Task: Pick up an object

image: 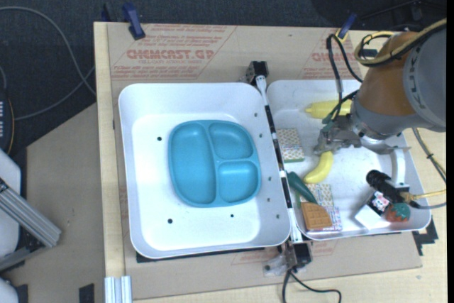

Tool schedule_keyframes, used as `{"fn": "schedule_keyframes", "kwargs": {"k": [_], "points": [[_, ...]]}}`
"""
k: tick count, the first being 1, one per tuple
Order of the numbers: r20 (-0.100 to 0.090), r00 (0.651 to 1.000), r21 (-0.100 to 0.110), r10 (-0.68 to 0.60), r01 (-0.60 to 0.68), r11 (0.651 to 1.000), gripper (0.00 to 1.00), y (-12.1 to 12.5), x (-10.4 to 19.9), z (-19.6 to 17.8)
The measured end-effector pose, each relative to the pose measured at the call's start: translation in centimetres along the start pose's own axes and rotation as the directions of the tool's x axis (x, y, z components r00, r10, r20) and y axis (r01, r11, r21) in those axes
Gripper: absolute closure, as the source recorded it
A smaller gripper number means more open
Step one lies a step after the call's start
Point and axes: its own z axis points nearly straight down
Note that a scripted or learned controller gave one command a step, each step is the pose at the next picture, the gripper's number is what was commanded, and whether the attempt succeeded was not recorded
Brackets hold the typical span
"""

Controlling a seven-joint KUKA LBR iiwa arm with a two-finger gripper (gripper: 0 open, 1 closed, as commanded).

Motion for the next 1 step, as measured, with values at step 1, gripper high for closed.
{"fn": "schedule_keyframes", "kwargs": {"k": [1], "points": [[-0.003,1.000,-0.001,-0.004,0.004,1.000,1.00,0.16,6.67,-9.12]]}}
